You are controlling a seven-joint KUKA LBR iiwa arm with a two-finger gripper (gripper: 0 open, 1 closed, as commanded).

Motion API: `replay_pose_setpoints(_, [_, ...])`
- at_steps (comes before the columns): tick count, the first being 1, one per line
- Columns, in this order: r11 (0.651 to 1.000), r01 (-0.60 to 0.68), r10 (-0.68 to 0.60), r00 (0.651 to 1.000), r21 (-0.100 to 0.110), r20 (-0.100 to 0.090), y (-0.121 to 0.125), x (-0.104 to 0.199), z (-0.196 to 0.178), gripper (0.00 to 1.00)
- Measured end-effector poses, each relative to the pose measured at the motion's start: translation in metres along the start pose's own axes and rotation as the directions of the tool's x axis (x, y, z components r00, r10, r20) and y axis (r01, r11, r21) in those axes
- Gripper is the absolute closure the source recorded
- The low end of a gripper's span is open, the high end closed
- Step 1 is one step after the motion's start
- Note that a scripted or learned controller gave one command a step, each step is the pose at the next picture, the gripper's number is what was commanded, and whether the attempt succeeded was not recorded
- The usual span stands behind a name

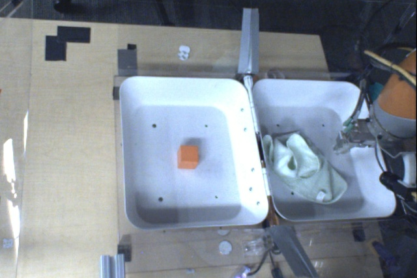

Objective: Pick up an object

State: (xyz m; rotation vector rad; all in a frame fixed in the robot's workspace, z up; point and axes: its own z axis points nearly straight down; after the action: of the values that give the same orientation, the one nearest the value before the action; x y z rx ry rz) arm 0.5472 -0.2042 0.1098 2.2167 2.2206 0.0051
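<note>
A small orange cube [188,156] rests near the middle of the left bin [137,140]. A crumpled pale green cloth [301,166] lies in the right bin [313,97], towards its front left. My gripper [344,140] reaches in from the right edge over the right bin, just to the right of the cloth and level with its upper part. Nothing visible hangs from it. Above the wrist, the arm's orange band [397,97] sits at the frame's right edge.
A metal post [248,42] stands behind the divide between the two bins. Cables [391,159] hang beside the wrist at the right. The wooden bench [65,172] stretches out to the left of the bins.
</note>
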Motion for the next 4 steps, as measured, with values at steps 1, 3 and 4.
replay_pose_setpoints(1, [1.000, -0.031, 0.031, 1.000, 0.002, 0.000, 0.032, 0.043, -0.068, 1.00])
replay_pose_setpoints(3, [0.970, 0.245, -0.245, 0.970, 0.004, -0.001, 0.073, 0.075, -0.083, 1.00])
replay_pose_setpoints(4, [0.932, 0.363, -0.363, 0.932, 0.000, 0.001, 0.124, 0.126, -0.098, 1.00])
